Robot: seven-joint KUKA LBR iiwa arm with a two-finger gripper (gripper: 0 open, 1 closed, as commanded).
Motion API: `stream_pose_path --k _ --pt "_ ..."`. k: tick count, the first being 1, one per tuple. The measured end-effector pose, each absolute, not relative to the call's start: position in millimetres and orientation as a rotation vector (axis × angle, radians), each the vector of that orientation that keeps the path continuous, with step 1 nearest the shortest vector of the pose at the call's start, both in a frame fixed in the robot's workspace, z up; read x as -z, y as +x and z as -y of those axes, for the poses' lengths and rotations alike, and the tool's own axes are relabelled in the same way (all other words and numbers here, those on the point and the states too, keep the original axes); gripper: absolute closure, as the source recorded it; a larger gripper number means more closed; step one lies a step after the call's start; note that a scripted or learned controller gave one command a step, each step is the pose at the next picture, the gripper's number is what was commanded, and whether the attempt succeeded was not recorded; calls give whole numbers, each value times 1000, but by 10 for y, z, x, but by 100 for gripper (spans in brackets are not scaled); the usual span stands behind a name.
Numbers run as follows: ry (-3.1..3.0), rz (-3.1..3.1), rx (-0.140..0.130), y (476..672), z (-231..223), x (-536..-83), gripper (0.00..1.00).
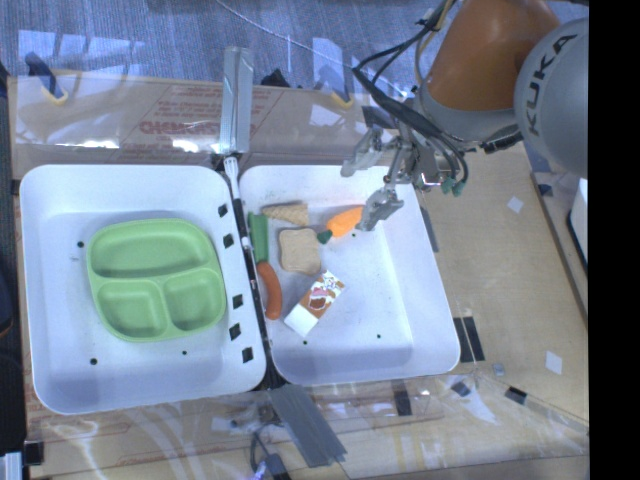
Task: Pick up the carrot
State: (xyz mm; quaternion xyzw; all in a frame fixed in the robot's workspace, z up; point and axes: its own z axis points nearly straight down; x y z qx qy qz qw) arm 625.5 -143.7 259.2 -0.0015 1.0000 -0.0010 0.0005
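Lying low in the right bin point(420, 318), a small packet point(316, 303) is sitting at seven o'clock from the carrot point(343, 222), which is resting unlifted while the tool point(385, 183) is hovering spread wide, holding nothing, one finger touching it.

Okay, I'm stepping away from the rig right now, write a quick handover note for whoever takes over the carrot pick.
Gripper: over the upper part of the right bin, open, one finger close to the carrot's orange end; nothing between the fingers.
Carrot: lying in the right bin, next to the bread slice.
Done: the arm is at the carrot.
Left: close on the carrot and lift it.
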Motion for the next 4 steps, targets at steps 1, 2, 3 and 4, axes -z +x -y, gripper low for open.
stream_pose_path --k 1,2,3,4 --pt "-24 -3153 -4 6548 1548 -1488 0" --pt "445 -3112 0 6575 1858 -920 0" --pt "431 -3109 1 6601 1833 -1048 100" --pt "981 -2976 -3 6387 1100 -2078 100"
